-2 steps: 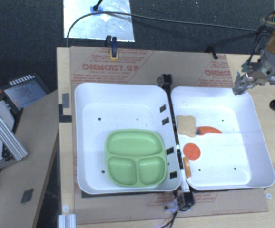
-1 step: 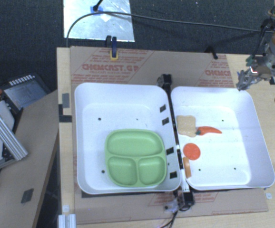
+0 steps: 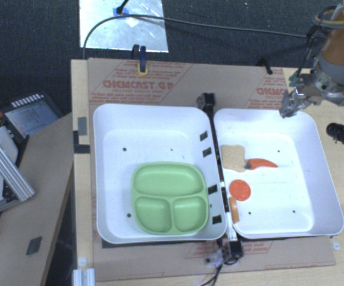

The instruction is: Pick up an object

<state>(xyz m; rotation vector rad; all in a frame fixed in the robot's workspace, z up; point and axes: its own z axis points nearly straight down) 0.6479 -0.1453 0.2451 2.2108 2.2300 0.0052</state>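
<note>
Hand (image 3: 291,107) hangs over right bin's (image 3: 321,177) far rim, grip state unreadable. Carrot (image 3: 261,164), tan slab (image 3: 233,157), red disc (image 3: 240,189) lie inside.

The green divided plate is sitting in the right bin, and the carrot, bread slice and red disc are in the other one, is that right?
Not quite. The camera view shows the green divided plate in the left bin; the carrot, bread slice and red disc lie in the right bin.
</note>
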